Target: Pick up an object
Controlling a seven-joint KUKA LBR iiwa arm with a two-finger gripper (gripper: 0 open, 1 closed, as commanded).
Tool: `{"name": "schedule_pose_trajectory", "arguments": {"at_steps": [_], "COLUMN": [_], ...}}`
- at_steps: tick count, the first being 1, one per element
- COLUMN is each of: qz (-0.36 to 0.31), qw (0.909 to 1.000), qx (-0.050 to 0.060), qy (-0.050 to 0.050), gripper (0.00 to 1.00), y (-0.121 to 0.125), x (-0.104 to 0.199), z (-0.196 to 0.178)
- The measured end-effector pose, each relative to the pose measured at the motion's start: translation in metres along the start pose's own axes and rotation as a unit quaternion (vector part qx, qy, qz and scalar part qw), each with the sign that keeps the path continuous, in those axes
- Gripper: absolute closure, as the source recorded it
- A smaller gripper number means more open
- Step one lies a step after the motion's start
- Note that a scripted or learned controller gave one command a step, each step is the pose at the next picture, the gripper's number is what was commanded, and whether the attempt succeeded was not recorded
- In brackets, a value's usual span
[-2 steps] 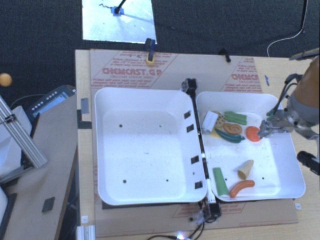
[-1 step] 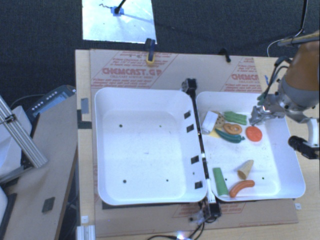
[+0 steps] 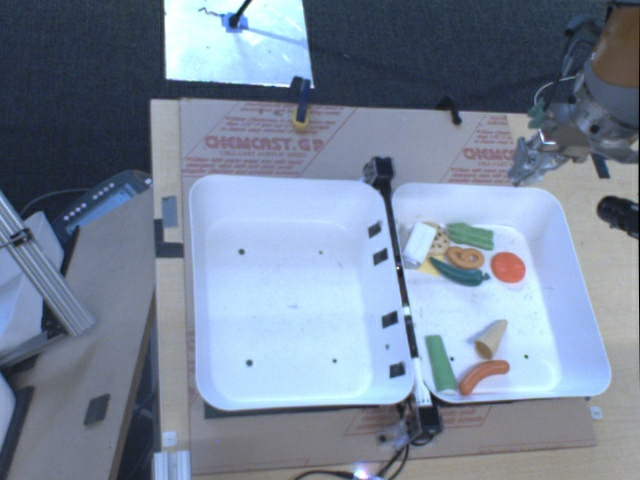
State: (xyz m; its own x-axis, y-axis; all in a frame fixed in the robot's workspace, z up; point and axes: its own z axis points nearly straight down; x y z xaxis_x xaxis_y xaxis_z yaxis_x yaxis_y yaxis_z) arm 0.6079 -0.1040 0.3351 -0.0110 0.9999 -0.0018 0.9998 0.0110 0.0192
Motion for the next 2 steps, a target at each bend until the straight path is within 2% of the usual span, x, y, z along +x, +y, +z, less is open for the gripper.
{"name": "schedule_pose_trajectory", "arguments": {"at_steps": [1, 2], "qz": [0.002, 0.001], "qw": [1.0000, 1.0000], "qx": [0.005, 0.002], "qy": [0.000, 0.000], "gripper": [1.00, 1.00], "y": [0.048, 0.065], "x": [-0.002, 0.025], "z": [-0.021, -0.150]}}
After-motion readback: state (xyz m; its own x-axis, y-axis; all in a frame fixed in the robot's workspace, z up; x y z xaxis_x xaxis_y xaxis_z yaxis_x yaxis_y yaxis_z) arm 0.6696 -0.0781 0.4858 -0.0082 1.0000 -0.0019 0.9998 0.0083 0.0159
